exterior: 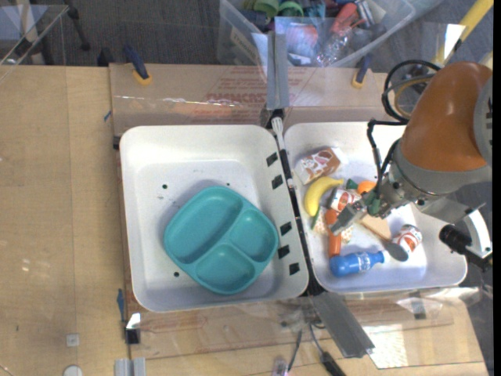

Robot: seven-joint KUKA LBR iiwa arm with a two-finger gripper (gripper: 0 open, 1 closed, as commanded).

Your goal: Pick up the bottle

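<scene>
A pale wooden worktop point(55, 210) is lying under me, and a clear plastic tub point(313, 10) of jumbled toys is sitting behind it against a dark backdrop.

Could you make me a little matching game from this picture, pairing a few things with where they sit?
Things:
1. teal plate
2. blue bottle
3. banana
4. claw

Places:
A. near front edge of the right bin
B. alone in the left bin
C. over the right bin's clutter
D. right bin, beside the divider

Pairs: 1-B, 2-A, 3-D, 4-C

Arm point(450, 124) cropped at right edge; hand point(362, 207) fingers indistinct amid clutter
</scene>
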